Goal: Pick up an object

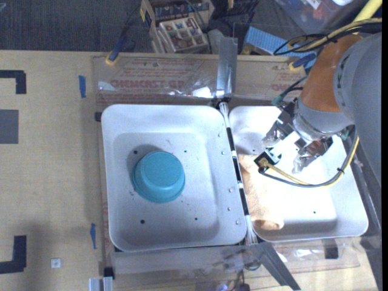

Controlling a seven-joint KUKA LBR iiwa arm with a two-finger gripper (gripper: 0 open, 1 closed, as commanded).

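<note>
Gripper: your gripper (290,152) hangs over the right bin (315,223). You cannot tell from here if it is open or closed. Nothing can be seen held in it.

Cloth: a tan cloth (257,193) lies in the right bin, just below and to the left of your gripper. It looks like the closest thing to pick.

Bowl: a blue bowl (159,176) sits upside down in the left bin (121,126), well off to the left of your gripper, past the wall between the bins.

Which way the cloth points: its long side runs from near your gripper down toward the front of the bin, along the left wall. The far end is rolled up a bit by the front corner.

Which way the bowl points: it is round, so it has no long side. Its open mouth faces down.

What could go wrong with the cloth: it is flat and soft. Your gripper may pinch air or just a thin fold, and it could slip out as you lift.

What could go wrong near the wall: the cloth hugs the left wall. If you come down too close, you could bump the wall.

What could go wrong with the cable: a yellow cable (303,182) loops under your gripper. It may snag or drag on the cloth.

What could go wrong with the bowl: upside down it is wide and smooth, so you could slide off.
</note>
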